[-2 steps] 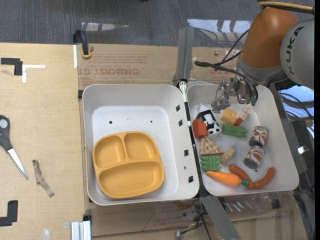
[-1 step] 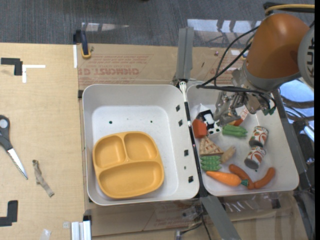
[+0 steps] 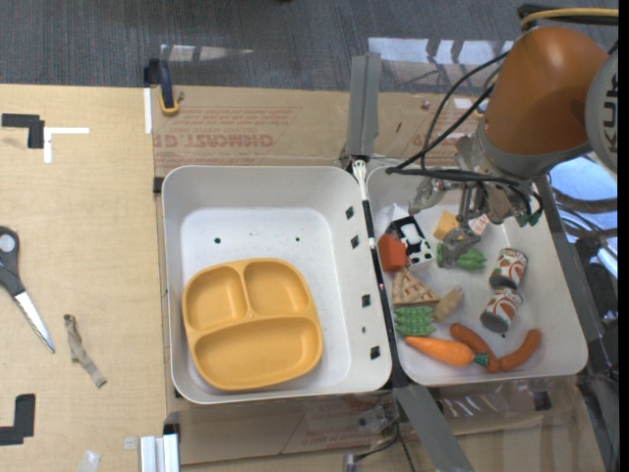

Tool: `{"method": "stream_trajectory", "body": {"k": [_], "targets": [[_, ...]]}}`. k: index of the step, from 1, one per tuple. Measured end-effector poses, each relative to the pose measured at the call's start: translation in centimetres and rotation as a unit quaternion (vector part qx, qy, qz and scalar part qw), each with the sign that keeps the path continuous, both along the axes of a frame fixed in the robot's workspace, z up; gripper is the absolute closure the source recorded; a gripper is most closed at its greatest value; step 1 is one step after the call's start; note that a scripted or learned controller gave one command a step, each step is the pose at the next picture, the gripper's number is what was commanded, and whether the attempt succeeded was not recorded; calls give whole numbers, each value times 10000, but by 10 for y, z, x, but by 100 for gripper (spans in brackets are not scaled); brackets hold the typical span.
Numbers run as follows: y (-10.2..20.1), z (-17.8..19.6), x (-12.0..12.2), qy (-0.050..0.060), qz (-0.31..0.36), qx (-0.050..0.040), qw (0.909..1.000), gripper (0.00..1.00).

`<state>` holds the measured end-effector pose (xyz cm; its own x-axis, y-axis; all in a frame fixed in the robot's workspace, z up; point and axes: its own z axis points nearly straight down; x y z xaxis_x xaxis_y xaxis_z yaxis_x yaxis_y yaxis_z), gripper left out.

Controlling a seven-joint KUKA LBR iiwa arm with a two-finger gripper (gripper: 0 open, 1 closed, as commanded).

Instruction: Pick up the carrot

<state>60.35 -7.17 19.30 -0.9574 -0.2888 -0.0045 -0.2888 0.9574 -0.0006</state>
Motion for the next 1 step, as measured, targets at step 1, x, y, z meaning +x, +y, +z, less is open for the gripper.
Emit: {"method": "stream_trajectory", "body": {"k": [1], "targets": [[-53, -100, -15, 2, -2165, 4, 9763, 0]]}}
